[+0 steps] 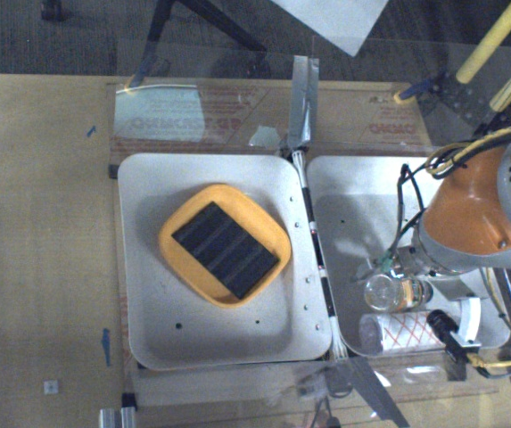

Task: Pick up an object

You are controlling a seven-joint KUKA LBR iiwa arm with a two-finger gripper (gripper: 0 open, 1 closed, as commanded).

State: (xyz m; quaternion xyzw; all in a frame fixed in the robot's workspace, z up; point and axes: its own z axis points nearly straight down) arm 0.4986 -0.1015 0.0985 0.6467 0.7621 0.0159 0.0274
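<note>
In the right bin [344, 203], low over a clear jar [382, 292] and a red-latticed tube [398, 333]: tool [413, 270], finger state impossible to tell. Nothing lifted yet; grasp and raise remaining. Yellow tray [224, 243] untouched in the left bin [148, 194].

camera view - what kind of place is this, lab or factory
Probably a robotics lab: a grey-and-orange arm over two white bins on a wooden bench, with an office chair base behind.

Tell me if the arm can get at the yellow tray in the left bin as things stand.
Probably yes. The yellow tray lies alone in the left bin with nothing over it; the arm is over the right bin.
</note>
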